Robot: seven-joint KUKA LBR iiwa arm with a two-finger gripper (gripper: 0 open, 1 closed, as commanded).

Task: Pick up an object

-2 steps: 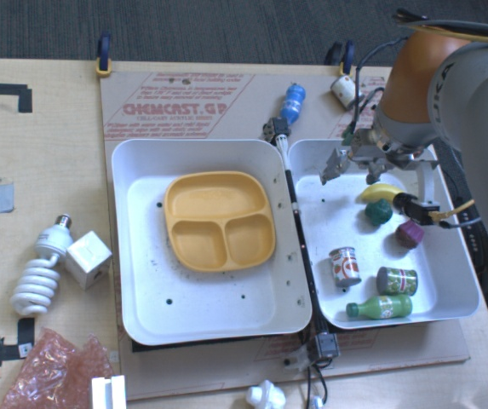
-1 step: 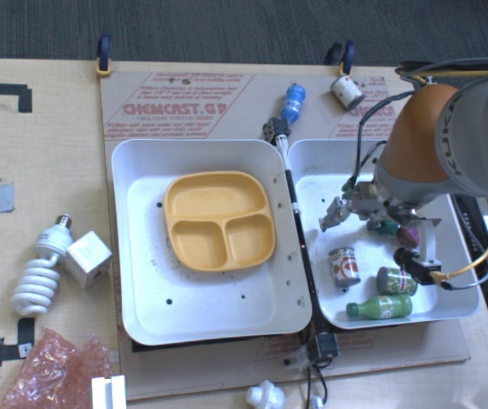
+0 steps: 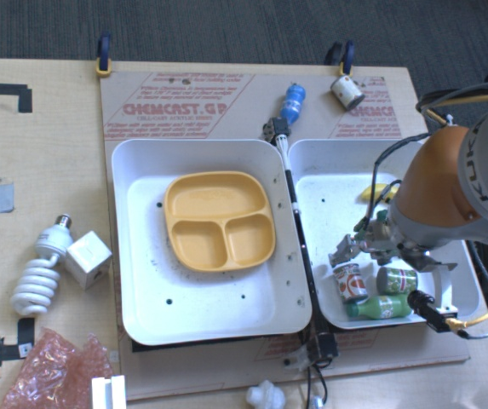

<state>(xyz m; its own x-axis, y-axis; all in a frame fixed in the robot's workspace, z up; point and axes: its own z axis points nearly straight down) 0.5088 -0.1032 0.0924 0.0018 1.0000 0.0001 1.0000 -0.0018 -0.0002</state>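
The arm comes in from the right, and its end effector [image 3: 356,247] hangs low in the right bin [image 3: 329,164], near the front wall. I cannot tell from here if it is apart or together, because the wrist with the orange band [image 3: 438,177] covers much of it. Just under it lies a small can with red and white label [image 3: 351,282], next to it a green can [image 3: 397,279], and in front a green bottle [image 3: 382,308] on its side. A yellow object [image 3: 375,192] shows behind the arm. The left bin [image 3: 133,177] holds a yellow divided tray [image 3: 220,220]. On the tabletop [image 3: 39,169] at the left rest a spiral light bulb [image 3: 41,271] and a white cube [image 3: 88,257].
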